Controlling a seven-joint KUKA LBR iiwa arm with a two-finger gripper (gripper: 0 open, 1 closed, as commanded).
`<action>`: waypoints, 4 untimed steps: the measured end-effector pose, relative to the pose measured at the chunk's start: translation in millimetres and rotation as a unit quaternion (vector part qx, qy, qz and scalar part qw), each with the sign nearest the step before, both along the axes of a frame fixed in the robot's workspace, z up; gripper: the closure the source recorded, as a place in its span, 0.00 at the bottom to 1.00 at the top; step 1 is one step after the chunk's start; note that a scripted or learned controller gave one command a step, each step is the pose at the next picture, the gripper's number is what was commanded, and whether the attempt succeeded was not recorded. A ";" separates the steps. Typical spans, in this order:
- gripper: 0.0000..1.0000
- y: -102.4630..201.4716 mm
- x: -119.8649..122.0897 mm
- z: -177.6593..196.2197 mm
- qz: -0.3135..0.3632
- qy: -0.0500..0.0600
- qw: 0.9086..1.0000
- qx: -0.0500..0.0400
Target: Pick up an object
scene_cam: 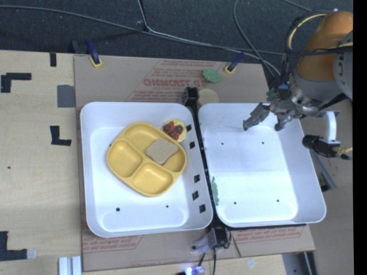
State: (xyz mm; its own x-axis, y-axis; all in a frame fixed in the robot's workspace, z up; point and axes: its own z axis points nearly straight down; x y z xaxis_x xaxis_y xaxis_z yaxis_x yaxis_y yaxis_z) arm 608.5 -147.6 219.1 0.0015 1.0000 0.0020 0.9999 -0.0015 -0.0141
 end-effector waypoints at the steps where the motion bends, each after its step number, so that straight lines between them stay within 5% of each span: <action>1: 0.00 0.4 2.8 7.6 0.002 -0.006 1.000 -0.001; 4: 0.00 3.2 -4.9 -136.4 0.002 -0.007 1.000 -0.002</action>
